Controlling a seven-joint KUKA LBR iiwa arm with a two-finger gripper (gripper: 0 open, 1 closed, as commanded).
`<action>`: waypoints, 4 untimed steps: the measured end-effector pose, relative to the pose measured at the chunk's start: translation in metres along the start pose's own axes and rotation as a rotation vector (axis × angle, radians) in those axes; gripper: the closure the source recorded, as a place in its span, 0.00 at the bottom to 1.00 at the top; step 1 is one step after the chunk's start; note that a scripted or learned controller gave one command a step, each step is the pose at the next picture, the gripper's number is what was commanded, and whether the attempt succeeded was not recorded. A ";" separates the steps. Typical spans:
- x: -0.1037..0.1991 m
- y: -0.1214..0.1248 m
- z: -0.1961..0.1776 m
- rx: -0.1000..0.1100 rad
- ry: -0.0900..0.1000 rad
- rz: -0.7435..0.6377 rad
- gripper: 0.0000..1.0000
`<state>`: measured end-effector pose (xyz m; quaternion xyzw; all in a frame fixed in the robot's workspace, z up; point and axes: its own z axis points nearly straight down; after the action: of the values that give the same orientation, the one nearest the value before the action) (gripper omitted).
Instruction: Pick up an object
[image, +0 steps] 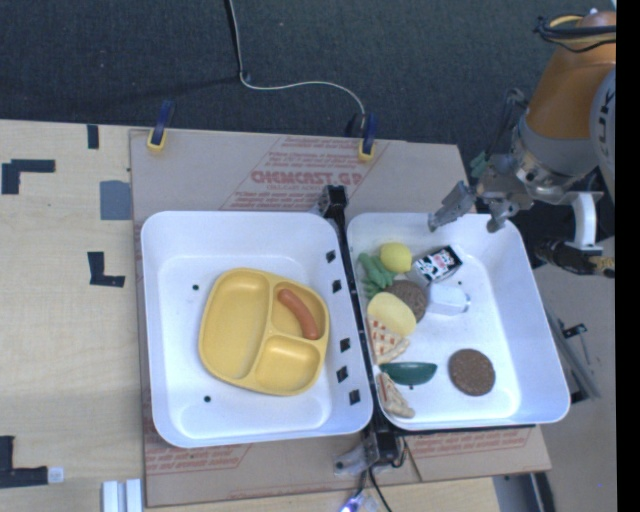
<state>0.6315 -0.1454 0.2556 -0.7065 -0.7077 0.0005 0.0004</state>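
Observation:
My gripper (470, 217) hangs over the far edge of the right bin (535, 330), its two fingers (445, 214) spread apart, open, with nothing between them. Just below it in the bin lie a black-and-white carton (437, 264) and a yellow lemon (396, 257). Further toward the front are a green vegetable (374, 272), a dark brown round piece (409, 297), a yellow lump (392, 313), a pizza slice (385, 343), a dark green piece (409, 373), a brown patty (471, 371) and a tan piece (396, 401).
The left bin (170, 330) holds a yellow divided plate (240, 330) with a sausage (302, 312) on it. Black clips line the wall between the bins (343, 300). Both bins rest on cardboard (260, 170), with a white cable (300, 85) behind.

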 end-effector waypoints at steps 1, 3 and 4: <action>-0.017 0.006 0.145 -0.023 -0.009 0.000 0.00; -0.004 0.024 0.175 0.059 0.006 0.007 0.00; 0.011 0.024 0.176 0.055 -0.006 0.016 0.00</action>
<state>0.6557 -0.1343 0.0792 -0.7117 -0.7019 0.0221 0.0176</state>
